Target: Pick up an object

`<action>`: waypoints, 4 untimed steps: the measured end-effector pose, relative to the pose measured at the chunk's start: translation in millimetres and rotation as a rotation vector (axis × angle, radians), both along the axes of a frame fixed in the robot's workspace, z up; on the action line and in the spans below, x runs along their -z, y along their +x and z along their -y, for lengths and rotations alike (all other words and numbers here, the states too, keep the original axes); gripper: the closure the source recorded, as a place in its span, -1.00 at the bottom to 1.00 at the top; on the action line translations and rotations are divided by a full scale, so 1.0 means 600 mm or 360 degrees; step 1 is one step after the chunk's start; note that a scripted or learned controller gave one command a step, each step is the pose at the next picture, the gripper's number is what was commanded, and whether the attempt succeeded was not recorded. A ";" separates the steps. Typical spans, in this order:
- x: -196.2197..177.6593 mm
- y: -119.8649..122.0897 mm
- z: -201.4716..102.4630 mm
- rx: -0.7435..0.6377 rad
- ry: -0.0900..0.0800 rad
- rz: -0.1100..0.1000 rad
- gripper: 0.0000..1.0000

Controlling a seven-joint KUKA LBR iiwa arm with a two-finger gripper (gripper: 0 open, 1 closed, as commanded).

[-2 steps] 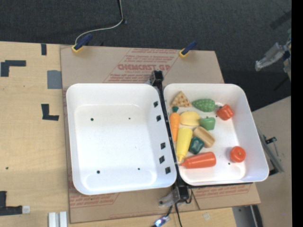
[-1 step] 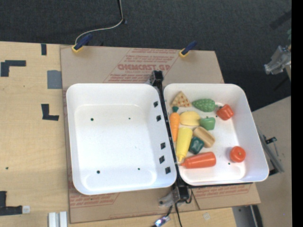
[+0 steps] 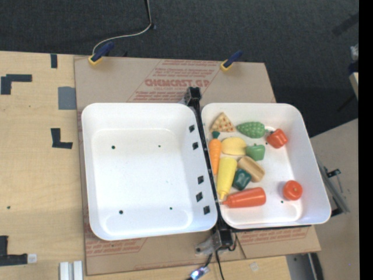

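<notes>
Dark carpet fills the background behind a pale wooden bench (image 3: 35,174), on which a brown cardboard sheet (image 3: 175,77) is held by two clamps with yellow and blue grips. On the cardboard sit two shallow white bins side by side, touching along a row of black clips.

Largest is the left bin (image 3: 96,121), with bare white floor and a few small dark dots. The right bin (image 3: 306,156) holds a heap of toy food crowded toward its left wall.

Longest among the toys is a yellow corn cob (image 3: 226,175), its long axis running from upper right down to lower left. Beside it, against the dividing wall, an orange carrot (image 3: 215,153) lies nearly straight up and down the view. Below them a red-orange chilli (image 3: 245,199) lies almost crosswise, tip toward the left. A bumpy green vegetable (image 3: 250,129) lies crosswise near the top, next to a tan waffle wedge (image 3: 221,122). A brown bread roll (image 3: 251,167) slants beside the corn, with green pieces above and below it. Two small red tomatoes stand apart: one (image 3: 278,137) near the top right, one (image 3: 292,190) lower right.

The claw's state cannot be told.
</notes>
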State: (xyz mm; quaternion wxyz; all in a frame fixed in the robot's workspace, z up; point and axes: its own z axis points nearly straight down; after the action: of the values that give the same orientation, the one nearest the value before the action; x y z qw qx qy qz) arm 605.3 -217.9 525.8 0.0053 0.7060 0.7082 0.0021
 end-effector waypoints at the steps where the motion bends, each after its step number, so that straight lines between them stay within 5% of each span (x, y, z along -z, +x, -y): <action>1: -0.018 0.110 0.008 0.0000 0.0000 -0.0007 1.00; 2: 0.379 0.075 0.008 0.0005 0.0012 -0.0038 1.00; 3: 0.105 0.108 -0.097 -0.0009 0.0002 0.0008 1.00; 4: -0.024 0.098 -0.095 0.0000 0.0003 -0.0004 1.00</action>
State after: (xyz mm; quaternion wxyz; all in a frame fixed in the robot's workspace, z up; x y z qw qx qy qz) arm 664.1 -161.1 540.1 0.0037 0.7059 0.7083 0.0021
